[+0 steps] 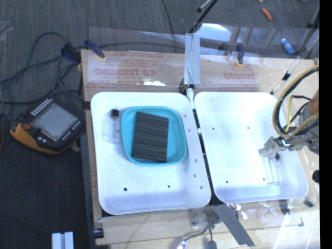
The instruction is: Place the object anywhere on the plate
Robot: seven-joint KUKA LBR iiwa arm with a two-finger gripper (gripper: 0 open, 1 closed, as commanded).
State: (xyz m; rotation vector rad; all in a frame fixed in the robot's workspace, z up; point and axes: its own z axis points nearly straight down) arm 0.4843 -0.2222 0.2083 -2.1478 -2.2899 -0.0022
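Lying on the dark floor at the far left, a handheld control pendant (49, 124) with a grey screen is seen, its cables trailing up towards the bench. Next along, the left bin (150, 198) is found, and within it a light blue plate (178, 139) is set towards the upper half. A dark, ribbed rectangular object (150, 137) is seen lying flat on the plate, well inside the rim and slightly tilted. Just beside the plate's left edge, a small clear bottle (111, 124) with a dark cap is laid on the bin floor; whether it touches the plate cannot be told.

Beyond the divider between the bins, the right bin (233, 139) is shown with a mostly bare white floor. At its right side the gripper (275, 166) is positioned low over the bin, well apart from the plate, with the grey arm and its looping cables reaching in from the right. Two pale, translucent fingers (270, 169) are seen pointing downward with a narrow gap between them, so the jaws are judged to be slightly spread, and nothing is seen pinched between them.

As judged from this layout, the placement appears to be done: the object is rested on the plate and is no longer gripped. Little is judged to be left beyond the arm being kept clear.
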